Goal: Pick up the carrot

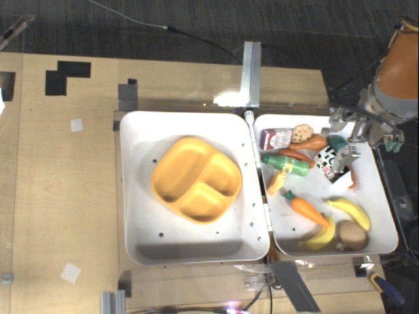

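The counter [59, 195] is carrying two white bins side by side. The left bin [141, 241] is holding a yellow divided plate [196, 178], sitting roughly at its middle.

The right bin [386, 234] is holding the clutter. Along its far side, a small packet [276, 138] is lying beside a cookie [302, 133]. Just below them a green bottle [288, 163] is lying on its side, with an orange piece [308, 144] slanting above it. A small yellow-orange piece [276, 182] is resting near the divider.

The carrot [308, 209] is lying in the middle of the right bin, green top pointing up-left, tip pointing down-right toward the near corner. Its tip is touching or just beside a banana [321, 235]. A second banana [351, 212] is lying to the right of it, and a brown round item [352, 235] is sitting near the front edge.

The claw [342, 163] is hanging over the far right part of the bin, above a black-and-white patterned object [325, 157]. The carrot is lying apart from the claw, below and to its left, with bare bin floor between them. Nothing is showing between the fingers; whether the claw is released or clenched cannot be told. The arm's orange band [400, 70] is showing at the upper right.
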Available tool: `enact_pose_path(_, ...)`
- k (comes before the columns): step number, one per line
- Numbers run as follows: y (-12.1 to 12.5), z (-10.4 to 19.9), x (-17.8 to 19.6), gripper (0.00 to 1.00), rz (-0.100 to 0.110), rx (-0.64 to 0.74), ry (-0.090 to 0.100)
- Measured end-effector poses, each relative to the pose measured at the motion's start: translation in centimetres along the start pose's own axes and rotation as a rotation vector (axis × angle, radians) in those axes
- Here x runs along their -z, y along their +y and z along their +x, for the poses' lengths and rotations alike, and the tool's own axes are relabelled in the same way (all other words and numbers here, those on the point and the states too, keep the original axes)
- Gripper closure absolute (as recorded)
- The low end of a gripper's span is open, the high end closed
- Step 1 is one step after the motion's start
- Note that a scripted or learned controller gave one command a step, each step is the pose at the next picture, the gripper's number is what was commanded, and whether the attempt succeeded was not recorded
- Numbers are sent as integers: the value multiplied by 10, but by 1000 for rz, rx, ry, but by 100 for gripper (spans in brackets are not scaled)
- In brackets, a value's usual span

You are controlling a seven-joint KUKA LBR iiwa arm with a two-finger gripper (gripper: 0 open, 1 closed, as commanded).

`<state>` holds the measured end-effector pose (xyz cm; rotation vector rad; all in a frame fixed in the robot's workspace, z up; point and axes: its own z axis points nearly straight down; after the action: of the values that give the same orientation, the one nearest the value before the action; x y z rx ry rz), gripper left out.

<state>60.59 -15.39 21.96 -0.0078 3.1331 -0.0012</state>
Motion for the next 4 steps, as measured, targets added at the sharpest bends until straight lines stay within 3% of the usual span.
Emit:
enact_pose_path(1, 46, 32, -120, 0, 0, -411, -2)
enact_pose_path(2, 20, 116, -129, 0, 0, -529, -6)
enact_pose_path(3, 22, 113, -117, 100, -2, -522, -11)
enact_pose_path(4, 56, 119, -120, 100, -1, -338, 6)
